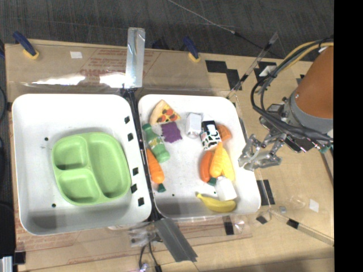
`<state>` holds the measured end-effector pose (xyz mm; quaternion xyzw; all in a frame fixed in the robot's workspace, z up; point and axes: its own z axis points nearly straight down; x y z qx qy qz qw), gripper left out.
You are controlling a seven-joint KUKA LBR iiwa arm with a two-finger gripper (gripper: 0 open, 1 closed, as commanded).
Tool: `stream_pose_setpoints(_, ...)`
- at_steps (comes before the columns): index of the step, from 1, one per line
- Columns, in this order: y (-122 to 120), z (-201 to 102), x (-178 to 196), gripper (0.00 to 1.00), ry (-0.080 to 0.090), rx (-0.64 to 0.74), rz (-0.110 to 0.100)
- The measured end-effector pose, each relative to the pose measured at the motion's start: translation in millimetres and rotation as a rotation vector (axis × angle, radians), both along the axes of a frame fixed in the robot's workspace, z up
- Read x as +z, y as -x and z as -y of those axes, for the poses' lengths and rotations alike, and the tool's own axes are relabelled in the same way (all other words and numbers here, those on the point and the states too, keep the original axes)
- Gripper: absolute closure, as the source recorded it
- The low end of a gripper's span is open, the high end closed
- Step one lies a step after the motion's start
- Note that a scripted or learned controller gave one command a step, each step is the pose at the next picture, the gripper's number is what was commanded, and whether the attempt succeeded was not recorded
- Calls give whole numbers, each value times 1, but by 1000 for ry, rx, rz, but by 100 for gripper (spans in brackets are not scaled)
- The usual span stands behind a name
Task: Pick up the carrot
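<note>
The arm's upper part is cut off at the frame's right side, and its hand (260, 153) is a tangle of grey metal; whether it is spread or pressed together I cannot tell. The hand hangs just outside the right bin's (243, 130) right wall, above the worktop (295, 203). The carrot (155, 168), orange, tapered, with a green stub at its lower end, lies along the right bin's left wall, well apart from the hand, across the bin from it. Just above the carrot lies a green bottle (155, 144). Toward the bin's right side sit a second orange piece (206, 166), a yellow corn-like piece (223, 162) and a smooth yellow banana (216, 203). The left bin (28, 169) holds a green divided plate (89, 167).
</note>
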<state>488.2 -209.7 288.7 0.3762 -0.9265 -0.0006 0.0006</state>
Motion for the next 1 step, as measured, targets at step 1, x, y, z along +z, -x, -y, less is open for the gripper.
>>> stream_pose_setpoints(1,-35,-32,-16,100,0,322,4)
